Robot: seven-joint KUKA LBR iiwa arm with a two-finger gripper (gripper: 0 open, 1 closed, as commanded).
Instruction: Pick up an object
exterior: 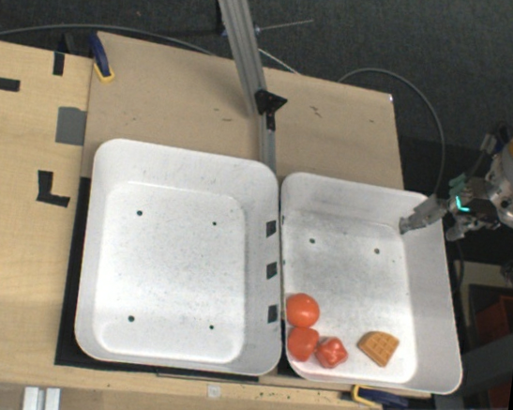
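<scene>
We see the gripper [435, 218] at the right bin's [350, 213] far right rim, fingers holding nothing; open or shut we can't tell. In that bin's near-left corner: 3 red items [303, 311] [302, 344] [331, 353] w/ 1 tan waffle piece [378, 347] beside them, rest of floor bare.

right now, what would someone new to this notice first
The small cluster of bright items in the right bin's near corner: a red tomato, two more red pieces just below it, and a tan waffle beside them. The gripper hangs over that bin's far right edge.
</scene>
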